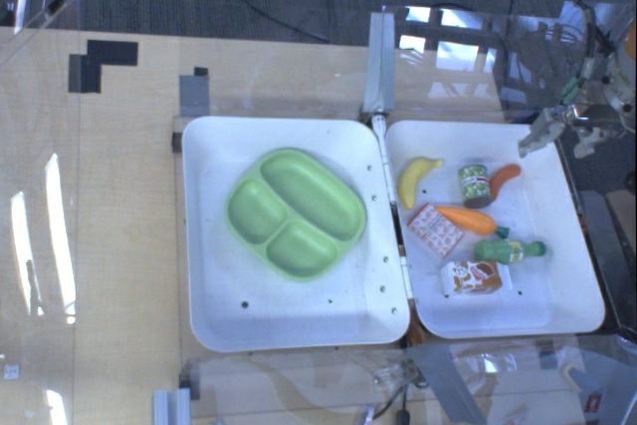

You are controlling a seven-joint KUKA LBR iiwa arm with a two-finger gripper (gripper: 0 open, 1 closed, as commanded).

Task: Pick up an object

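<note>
Your claw (559, 129) hangs at the upper right corner of the right bin (577, 304), over its rim, and its fingers stand apart with nothing between them.

Nearest to it you see an orange-red chilli (505, 176) touching a small can (474, 184) with a green and red label; the writing on it is too small to read. Left of the can lies a banana (415, 178). Below these, a carrot (467, 219) lies slantwise beside a red-and-white patterned packet (434, 229). A green bottle (509, 251) lies on its side under the carrot, and a small carton (472, 278) with a brown and white label, unreadable, sits below that.

In the left bin (214, 314) you find a green divided plate (296, 212) with three compartments.
</note>
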